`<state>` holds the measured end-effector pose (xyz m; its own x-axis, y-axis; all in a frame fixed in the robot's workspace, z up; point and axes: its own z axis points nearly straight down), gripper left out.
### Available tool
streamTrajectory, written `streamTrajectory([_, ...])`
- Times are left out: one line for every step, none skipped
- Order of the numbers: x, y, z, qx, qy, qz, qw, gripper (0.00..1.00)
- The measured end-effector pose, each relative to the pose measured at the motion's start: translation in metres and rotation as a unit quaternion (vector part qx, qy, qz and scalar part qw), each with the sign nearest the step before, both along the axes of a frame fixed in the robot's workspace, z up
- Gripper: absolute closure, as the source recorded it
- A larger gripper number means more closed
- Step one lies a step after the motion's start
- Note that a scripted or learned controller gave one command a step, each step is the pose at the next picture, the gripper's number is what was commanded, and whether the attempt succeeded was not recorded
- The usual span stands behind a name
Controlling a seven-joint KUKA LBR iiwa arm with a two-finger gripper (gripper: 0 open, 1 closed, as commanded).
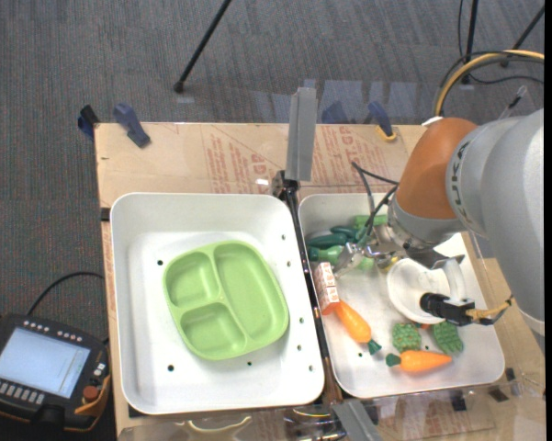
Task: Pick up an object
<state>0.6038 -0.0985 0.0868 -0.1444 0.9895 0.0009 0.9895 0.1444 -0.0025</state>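
Carrots (353, 321) lie in the right bin (478, 361), nearest one just below-left of the gripper (375, 252), long axis slanting down-right; we cannot tell the gripper's state, since the wrist appears to hide it.

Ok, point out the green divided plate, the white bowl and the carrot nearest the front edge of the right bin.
green divided plate (226, 299): camera view, on its central ridge.
white bowl (410, 286): camera view, inside its hollow.
carrot (424, 361): camera view, on its orange body.
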Motion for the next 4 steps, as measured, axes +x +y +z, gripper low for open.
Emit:
streamTrajectory([-0.072, 0.005, -0.001, 0.0005, 0.002, -0.057, 0.9984, 0.0])
streamTrajectory([-0.117, 0.014, 0.002, 0.001, -0.005, -0.09, 0.9959, 0.0])
streamTrajectory([-0.115, -0.049, 0.001, 0.001, 0.0, -0.12, 0.9928, 0.0])
streamTrajectory([-0.129, 0.006, -0.001, 0.0003, 0.002, -0.164, 0.9865, 0.0])
